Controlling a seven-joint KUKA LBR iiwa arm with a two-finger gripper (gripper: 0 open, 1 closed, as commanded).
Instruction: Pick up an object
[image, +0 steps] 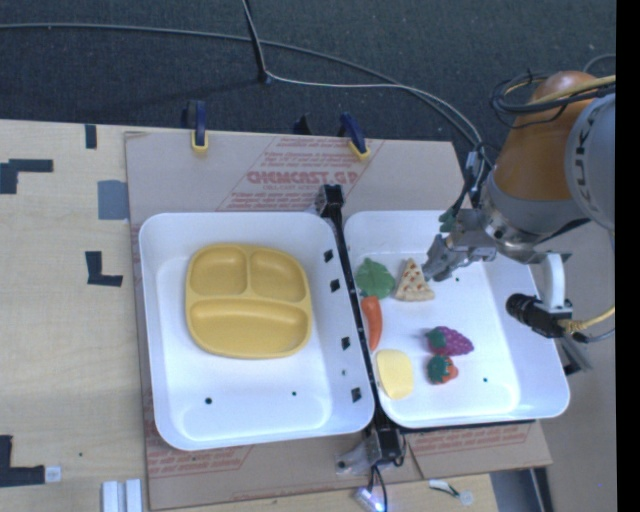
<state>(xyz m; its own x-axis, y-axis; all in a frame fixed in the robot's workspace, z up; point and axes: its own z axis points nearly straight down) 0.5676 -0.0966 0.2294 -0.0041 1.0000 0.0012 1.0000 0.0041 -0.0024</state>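
Pincer (440, 262) over right bin (510, 395), beside pizza slice (412, 282).
We cannot tell its state; we list broccoli (375, 276), carrot (372, 320), grapes (450, 341).

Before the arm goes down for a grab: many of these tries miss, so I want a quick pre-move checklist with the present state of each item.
1. Gripper over the right bin, where the toys lie: ok.
2. Target close by: ok, the pizza slice lies just beside the fingertips.
3. Nothing held yet: ok, nothing shows between the fingers.
4. Fingers ready for a grab: cannot tell, too small and dark.
5. Room around the target: not ok, the green leafy toy sits close beside the pizza slice, and the carrot just below.
6. Other toys out of the way: ok, the grapes, the strawberry and the yellow piece lie apart.
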